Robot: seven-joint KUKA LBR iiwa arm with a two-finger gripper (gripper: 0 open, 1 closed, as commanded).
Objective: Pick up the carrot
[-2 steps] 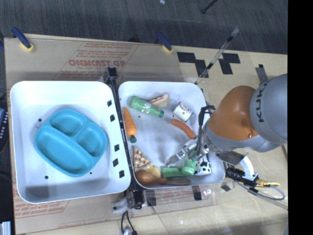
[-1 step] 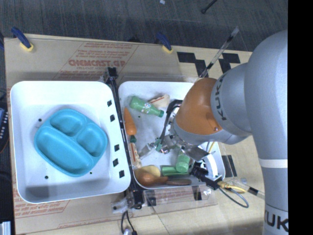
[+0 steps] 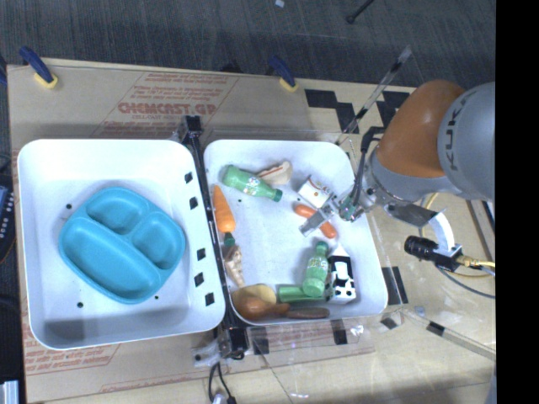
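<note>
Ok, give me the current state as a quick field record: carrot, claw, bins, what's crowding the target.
carrot: lying along the left wall of the right bin
claw: low at the right bin's right side, apart from the carrot
near the claw: small orange piece
neighbours of carrot: green bottle just above it
left bin: holds a blue divided plate
task status: carrot not yet picked up

One fixed camera looks down at a slant on both white bins point(image 3: 34, 225), the arm point(image 3: 438, 141) entering from the right.
</note>
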